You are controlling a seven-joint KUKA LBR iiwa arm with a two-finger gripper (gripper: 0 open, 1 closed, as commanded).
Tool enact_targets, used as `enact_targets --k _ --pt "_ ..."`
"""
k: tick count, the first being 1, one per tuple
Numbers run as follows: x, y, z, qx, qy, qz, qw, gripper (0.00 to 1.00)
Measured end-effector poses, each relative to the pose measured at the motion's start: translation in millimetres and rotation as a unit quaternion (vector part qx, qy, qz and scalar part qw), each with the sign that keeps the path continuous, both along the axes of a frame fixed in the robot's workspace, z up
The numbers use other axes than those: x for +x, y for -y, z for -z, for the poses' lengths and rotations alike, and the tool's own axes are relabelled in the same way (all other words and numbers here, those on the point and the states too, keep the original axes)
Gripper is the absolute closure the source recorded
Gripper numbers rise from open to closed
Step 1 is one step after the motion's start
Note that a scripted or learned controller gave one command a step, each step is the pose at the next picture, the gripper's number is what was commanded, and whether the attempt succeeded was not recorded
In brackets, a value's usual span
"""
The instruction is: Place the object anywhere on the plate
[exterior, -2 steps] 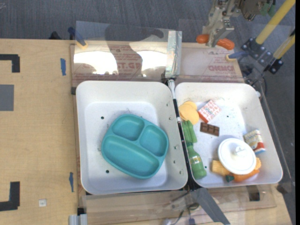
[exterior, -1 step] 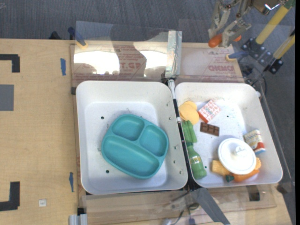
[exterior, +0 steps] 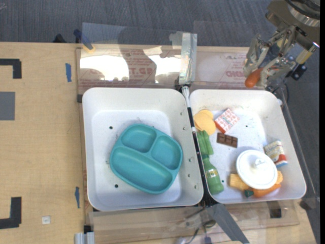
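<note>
Bench point(exterior: 35, 136): I see a tan work surface with black corner marks and strips of blue tape.
Left bin point(exterior: 96, 105): white and shallow; it carries the plate and nothing else I can make out.
Right bin point(exterior: 264, 111): white, crowded with small toy food pieces.
Plate point(exterior: 146, 158): teal, three compartments, tilted slightly in the left bin; all compartments look bare.
Gripper point(exterior: 259, 67): hanging above the far rim of the right bin, up at the view's top right, with what looks like an orange object point(exterior: 252, 79) at its fingertips. I read it as clamped on that piece, though the view is small here.
White lidded pot point(exterior: 257, 169): sits near the right bin's front, with orange and yellow pieces tucked beneath it.
Green bottle point(exterior: 209, 169): lies along the right bin's left wall.
Yellow piece point(exterior: 204, 119): near the divider, beside a red-and-white checked packet point(exterior: 227, 120).
Chocolate bar point(exterior: 227, 140): small, brown, mid-bin.
Small can point(exterior: 274, 149): by the right wall; label unreadable.
Progress: I judge the pick done and lifted; carrying across to the plate and releasing remain.
Writing: reddish print on the clear sheet behind the bins, mirrored and too faint for me to read.
</note>
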State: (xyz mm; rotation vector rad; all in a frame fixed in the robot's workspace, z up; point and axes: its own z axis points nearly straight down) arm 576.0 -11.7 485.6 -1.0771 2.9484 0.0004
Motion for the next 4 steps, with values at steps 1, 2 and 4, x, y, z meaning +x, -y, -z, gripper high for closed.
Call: enact_targets --k 1,2,4 --pt "60 -33 5 0.0012 -0.002 -0.073 0.9974 1.00" --pt "92 1 4 0.0011 -0.001 -0.192 0.9813 1.00" --pt "92 121 4 0.0010 0.000 -0.399 0.9168 1.00"
